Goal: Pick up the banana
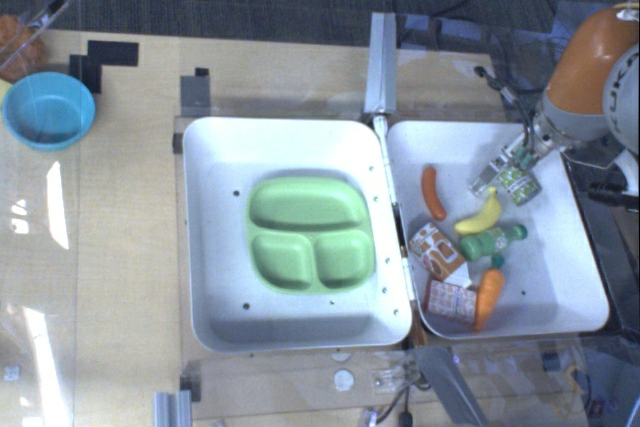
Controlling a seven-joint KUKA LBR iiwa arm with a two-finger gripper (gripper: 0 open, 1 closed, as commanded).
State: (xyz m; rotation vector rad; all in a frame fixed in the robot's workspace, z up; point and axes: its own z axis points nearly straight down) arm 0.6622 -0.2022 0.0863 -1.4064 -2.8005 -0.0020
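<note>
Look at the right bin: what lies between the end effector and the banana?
In the camera view, only bare white bin floor separates the end effector from the banana; the banana's upper tip points toward it.

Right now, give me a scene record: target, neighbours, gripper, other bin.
target: banana, lying in the right bin
neighbours: green bottle touching below, sausage to its left, carrot, two cartons
gripper: gripper above-right of banana, nothing seen between its fingers
left bin: green divided tray
bench: blue bowl far left
</note>
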